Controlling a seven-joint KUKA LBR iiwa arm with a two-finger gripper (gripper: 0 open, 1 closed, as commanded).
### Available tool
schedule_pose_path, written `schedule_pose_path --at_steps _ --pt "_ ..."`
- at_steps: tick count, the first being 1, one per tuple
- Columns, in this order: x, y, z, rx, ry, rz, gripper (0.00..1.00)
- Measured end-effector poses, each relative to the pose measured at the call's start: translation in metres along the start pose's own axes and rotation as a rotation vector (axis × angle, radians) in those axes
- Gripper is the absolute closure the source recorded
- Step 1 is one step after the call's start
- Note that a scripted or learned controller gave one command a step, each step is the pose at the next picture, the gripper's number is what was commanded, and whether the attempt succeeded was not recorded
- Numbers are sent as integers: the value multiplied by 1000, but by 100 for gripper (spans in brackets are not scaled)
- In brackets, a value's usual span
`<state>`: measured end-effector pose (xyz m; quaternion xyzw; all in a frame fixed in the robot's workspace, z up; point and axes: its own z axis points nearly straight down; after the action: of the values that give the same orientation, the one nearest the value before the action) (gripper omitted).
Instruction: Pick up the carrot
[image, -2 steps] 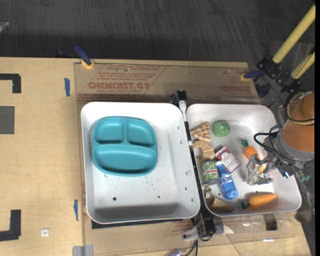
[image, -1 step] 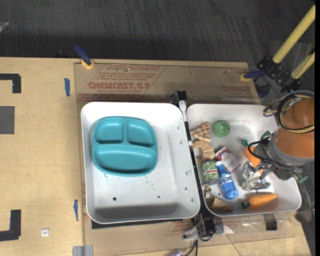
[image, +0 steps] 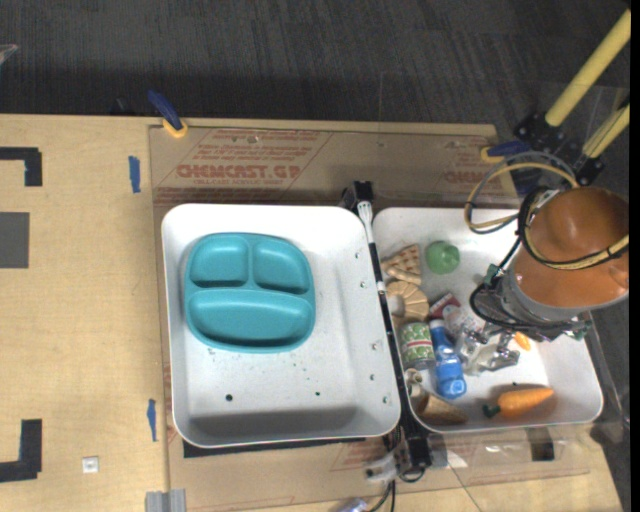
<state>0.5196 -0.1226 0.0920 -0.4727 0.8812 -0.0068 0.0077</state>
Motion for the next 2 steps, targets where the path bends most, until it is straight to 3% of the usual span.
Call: schedule_pose_path --at_steps 1,2 --pt "12 -98 4 -7 -3 -369 100" --pt "9 -96 5 -12 -6 -371 0"
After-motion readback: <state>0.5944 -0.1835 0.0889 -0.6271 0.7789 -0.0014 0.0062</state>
